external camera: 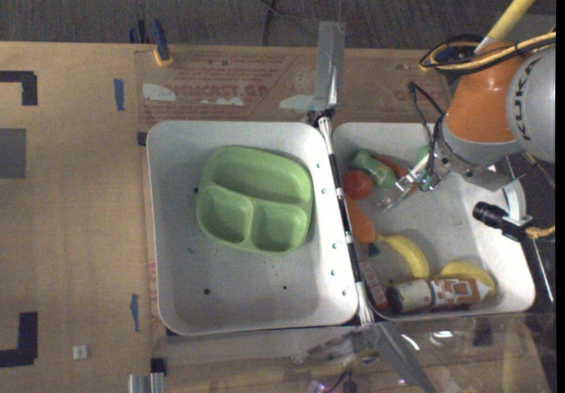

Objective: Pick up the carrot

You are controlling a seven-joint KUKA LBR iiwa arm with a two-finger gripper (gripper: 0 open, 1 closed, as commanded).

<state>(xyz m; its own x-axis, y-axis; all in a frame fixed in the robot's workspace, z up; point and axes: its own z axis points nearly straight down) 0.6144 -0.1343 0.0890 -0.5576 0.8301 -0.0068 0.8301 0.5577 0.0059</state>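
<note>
We see the tool (399,192) low in the right bin (459,223), near its upper left corner, hanging from the grey arm (530,109) with the orange band. Whether its fingers stand apart or together we cannot tell at this resolution; nothing is visibly held between them.

Just left of the tool sits a cluster: a green item (374,168), a red round item (357,184) that looks like a tomato, and a thin orange-red piece (393,164) partly behind the green one. Below the tomato, against the bin's left wall, lies an orange tapered piece (359,223), which we take to be the carrot; the identification is not certain, as its tip is hard to make out.

Further out: a banana (406,253), a second yellow item (468,275), and a bottle (433,294) lying on its side along the bottom wall. The left bin (177,276) holds a green divided plate (256,200). Both bins rest on the desk (71,206).

Judgement on handling: the carrot is likely a light, rigid plastic toy with a smooth, somewhat slippery surface. We would grip across its thick middle, fingers perpendicular to its long axis. The wall beside it leaves little room for one finger, and the tomato crowds its upper end.
</note>
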